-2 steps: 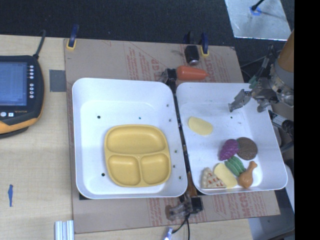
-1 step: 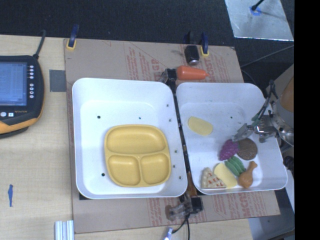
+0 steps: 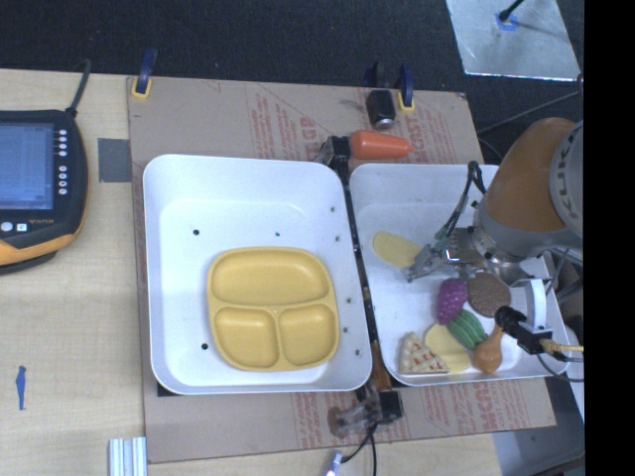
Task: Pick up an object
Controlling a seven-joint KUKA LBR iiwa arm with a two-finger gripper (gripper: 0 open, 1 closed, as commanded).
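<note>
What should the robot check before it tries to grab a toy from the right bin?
1. Hand is over the right bin: ok.
2. Nothing is stuck between its fingers: ok, none seen.
3. A toy is close by: ok, the pale yellow piece lies just beside the hand.
4. That piece has room around it: ok, it lies apart from the purple grapes and the pile near the front.
5. Hand is right above the piece: not ok, it sits to one side.
6. Yellow tray is out of the way: ok, it is in the left bin.

Toy foods (image 3: 451, 300) clustered in right bin (image 3: 397, 191)
</note>
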